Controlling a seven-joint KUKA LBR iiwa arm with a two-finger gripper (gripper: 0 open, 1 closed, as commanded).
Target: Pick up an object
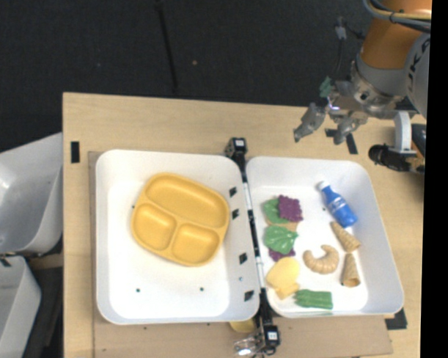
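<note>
Gripper was positioned above the tabletop, beyond the far rim of the right bin and clear of both bins. Its two fingers were spread apart, with nothing between them. The arm entered from the upper right, its orange band visible above the wrist.

The right bin held all loose objects. A blue bottle lay tilted near the far right side. Two cones lay below it, near the right wall. A croissant lay just left of the cones. Purple grapes sat beside a green leaf near the left wall, with a second green and purple leaf piece just below them. A yellow piece and a green piece lay at the near edge.

The left bin held a yellow three-compartment tray, set slightly askew.
</note>
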